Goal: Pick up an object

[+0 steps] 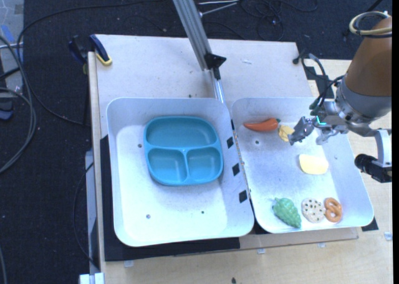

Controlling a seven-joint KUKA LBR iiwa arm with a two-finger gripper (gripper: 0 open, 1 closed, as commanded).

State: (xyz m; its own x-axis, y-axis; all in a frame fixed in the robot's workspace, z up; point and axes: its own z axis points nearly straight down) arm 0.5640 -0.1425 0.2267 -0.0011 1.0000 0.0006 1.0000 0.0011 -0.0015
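I see two-finger gripper [300, 133] over right white bin [349, 170], upper half | jaws: can't tell how wide, nothing visibly held | small yellow piece [285, 132] just beside fingertips (orange-red pepper [262, 125] next to it) | pale yellow slice [313, 164] below.

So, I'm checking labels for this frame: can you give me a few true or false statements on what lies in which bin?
1. The blue divided plate lies in the left bin. True.
2. The orange pepper lies on the blue plate. False: it lies in the right bin, near its far edge.
3. The pretzel and the round cracker lie side by side. True.
4. The green toy lies in the left bin. False: it lies in the right bin, beside the cracker.
5. The gripper is above the right bin. True.
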